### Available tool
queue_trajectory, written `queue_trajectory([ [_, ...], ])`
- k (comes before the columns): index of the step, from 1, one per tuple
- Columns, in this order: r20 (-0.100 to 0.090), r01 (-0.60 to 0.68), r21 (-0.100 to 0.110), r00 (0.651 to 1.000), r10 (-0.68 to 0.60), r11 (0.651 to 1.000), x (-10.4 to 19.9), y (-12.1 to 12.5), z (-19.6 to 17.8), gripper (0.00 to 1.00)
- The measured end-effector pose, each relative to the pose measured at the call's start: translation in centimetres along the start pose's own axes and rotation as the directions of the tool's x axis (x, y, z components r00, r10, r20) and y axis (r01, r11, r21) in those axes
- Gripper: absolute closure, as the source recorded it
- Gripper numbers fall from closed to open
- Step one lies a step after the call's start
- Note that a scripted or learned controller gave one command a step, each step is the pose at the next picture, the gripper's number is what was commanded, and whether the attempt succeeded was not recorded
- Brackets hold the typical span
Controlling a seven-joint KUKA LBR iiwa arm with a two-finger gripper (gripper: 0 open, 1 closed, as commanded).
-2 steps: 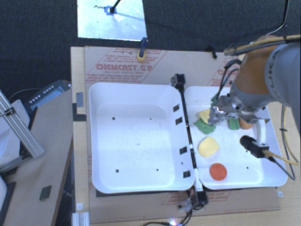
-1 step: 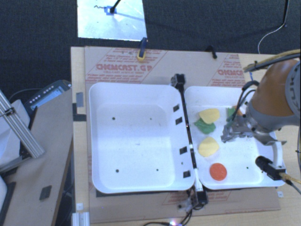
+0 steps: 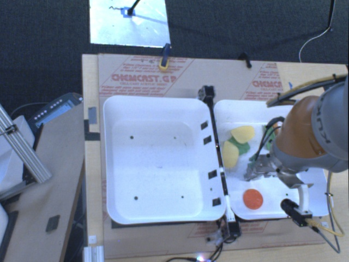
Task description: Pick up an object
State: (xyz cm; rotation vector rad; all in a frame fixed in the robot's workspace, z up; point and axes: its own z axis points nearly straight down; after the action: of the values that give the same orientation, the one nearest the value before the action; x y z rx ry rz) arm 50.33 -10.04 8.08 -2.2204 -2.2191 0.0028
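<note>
The right bin holds a yellow piece at its back left. A second yellow piece lies just in front of it, with a green piece between them. An orange-red round object lies near the bin's front wall. My gripper hangs low in the right bin, right of the front yellow piece and behind the orange-red object. The arm's orange band covers the bin's right part. I see nothing held.
The left bin sits beside the right one, with a black-clipped divider between them. A cardboard sheet lies under both bins. A yellow clip stands at the back. Cables trail by the front right corner.
</note>
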Motion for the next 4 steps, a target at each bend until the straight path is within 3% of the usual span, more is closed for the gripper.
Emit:
queue_trajectory([
  [1,0.001,0.007,-0.009,1.000,-0.007,1.000,1.2,5.3,-0.4,1.00],
  [2,0.003,0.002,-0.008,1.000,-0.002,1.000,-2.2,8.2,-0.5,1.00],
  [3,-0.002,0.007,-0.002,1.000,-0.007,1.000,2.0,6.3,-0.3,1.00],
  [4,0.002,0.010,-0.024,1.000,-0.010,1.000,4.0,17.1,-11.3,1.00],
])
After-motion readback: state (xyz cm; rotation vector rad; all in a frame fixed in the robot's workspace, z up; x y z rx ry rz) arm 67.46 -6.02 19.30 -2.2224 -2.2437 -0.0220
